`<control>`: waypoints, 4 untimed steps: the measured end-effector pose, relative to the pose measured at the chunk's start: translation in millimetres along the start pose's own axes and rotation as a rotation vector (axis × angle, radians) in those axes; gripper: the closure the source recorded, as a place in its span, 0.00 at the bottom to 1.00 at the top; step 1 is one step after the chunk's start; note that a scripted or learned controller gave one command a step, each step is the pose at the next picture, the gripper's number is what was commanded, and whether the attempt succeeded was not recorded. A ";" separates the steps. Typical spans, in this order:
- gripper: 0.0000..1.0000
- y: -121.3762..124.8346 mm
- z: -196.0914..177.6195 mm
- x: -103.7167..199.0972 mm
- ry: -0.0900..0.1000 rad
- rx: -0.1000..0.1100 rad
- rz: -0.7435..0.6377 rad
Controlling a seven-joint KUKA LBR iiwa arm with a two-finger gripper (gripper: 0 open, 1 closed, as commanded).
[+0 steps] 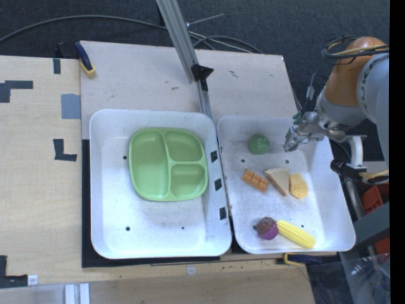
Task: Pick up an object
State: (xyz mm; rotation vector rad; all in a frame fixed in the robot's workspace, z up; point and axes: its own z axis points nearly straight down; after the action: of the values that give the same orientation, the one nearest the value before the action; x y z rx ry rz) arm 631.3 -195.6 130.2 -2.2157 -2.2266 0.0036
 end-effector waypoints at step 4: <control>1.00 -16.2 -138.5 49.1 0.003 0.000 -0.001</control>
State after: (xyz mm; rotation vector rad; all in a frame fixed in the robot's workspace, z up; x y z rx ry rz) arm 615.2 -146.3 268.7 -2.2127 -2.2261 0.0006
